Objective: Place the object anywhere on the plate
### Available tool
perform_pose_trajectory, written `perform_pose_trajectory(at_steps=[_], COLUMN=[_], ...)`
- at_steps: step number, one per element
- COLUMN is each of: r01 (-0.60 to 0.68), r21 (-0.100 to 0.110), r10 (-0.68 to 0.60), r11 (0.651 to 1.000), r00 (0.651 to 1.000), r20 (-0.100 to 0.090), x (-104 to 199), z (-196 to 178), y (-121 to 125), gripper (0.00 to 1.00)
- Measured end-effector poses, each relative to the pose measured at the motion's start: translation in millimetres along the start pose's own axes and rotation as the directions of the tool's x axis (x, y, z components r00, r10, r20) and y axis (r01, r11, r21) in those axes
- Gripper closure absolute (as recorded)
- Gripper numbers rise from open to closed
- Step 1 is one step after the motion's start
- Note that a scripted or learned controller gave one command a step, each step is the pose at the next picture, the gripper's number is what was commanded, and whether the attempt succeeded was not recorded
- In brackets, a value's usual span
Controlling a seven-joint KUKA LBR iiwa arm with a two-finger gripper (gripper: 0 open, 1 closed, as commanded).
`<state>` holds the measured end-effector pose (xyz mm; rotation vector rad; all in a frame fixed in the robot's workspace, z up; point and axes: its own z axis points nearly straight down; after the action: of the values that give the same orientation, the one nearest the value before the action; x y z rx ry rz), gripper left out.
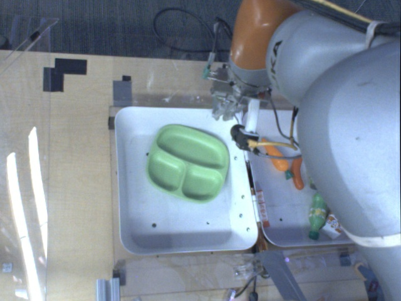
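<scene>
A light green plate (188, 162) with three compartments lies in the left white bin (135, 231), and nothing rests on it. My gripper (223, 110) hangs over the far rim of that bin, just beyond the plate's far right corner. I see nothing in it. In the right bin (282, 236) lie an orange carrot-like piece (279, 163), a second orange piece with a green end (298, 175), and a green bottle (317, 214).
The grey arm covers most of the right bin. A ridge (254, 196) where the two bin rims meet runs between them. Black markers (62, 72) sit on the wooden bench at the far left.
</scene>
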<state>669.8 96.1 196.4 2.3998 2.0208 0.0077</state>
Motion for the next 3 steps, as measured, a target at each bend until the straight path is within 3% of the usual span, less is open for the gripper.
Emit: perform_pose_trajectory(at_steps=[1, 2, 3], r01=[-0.517, -0.519, -0.536], r21=[0.006, 0.016, 0.004], r10=[0.517, 0.519, 0.536], r11=[0.856, 0.855, 0.844], r00=[0.856, 0.855, 0.844], r20=[0.0, 0.015, 0.002], x=[51, 48, -33], z=[92, 95, 11], y=[-11, -14, -5], gripper=[1.0, 0.0, 0.0])
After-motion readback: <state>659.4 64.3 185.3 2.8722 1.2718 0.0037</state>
